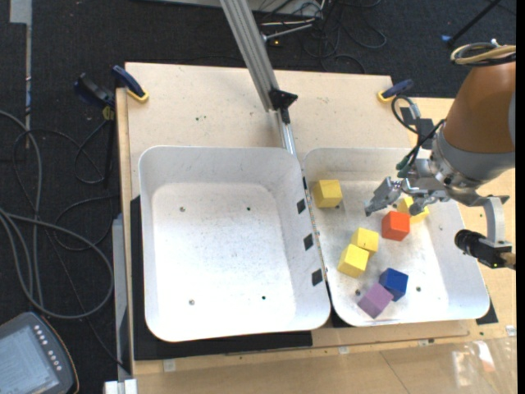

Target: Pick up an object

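Nearest you, a purple cube (376, 300) sits beside a blue cube (394, 281) in the right bin (459, 298) — your end effector (396, 197) hangs spread over the orange cube (395, 225), gripping nothing.

Six small coloured blocks lie in the right-hand white bin (459, 306). A yellow cube (329, 193) sits alone toward ten o'clock. Near the centre, an orange-red cube (395, 225) rests just beside a partly hidden yellow block (418, 213) at its one o'clock. Two more yellow cubes (367, 240) (354, 259) touch corner to corner. At six o'clock, a blue cube (394, 281) adjoins a tilted purple cube (376, 300).
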{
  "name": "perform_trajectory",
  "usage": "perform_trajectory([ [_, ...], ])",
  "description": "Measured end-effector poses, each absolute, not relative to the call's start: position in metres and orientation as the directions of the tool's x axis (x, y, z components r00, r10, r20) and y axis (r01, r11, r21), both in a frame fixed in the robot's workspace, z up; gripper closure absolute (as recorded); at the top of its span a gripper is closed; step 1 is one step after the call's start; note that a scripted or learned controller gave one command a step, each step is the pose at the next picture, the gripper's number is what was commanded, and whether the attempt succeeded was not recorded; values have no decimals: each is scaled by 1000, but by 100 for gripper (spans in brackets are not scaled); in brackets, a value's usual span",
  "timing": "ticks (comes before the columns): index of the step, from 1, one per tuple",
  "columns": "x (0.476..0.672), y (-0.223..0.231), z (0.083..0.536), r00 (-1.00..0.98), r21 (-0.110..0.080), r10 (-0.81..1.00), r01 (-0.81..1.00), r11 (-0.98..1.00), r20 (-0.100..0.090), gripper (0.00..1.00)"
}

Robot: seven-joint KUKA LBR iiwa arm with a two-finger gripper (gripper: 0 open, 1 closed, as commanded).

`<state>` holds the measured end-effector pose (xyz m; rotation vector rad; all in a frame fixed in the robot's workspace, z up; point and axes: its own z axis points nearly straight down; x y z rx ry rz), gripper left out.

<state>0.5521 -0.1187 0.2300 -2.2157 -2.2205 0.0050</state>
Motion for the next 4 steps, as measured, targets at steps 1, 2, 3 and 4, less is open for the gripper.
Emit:
perform_trajectory([
  [1,553,-119,232,0,-1,1000,1000,0,0,0],
  [2,548,-122,188,2,-5,1000,1000,-1,0,0],
  [3,548,-112,138,1,-6,1000,1000,-1,1,0],
  [4,548,-112,93,1,-2,1000,1000,-1,0,0],
])
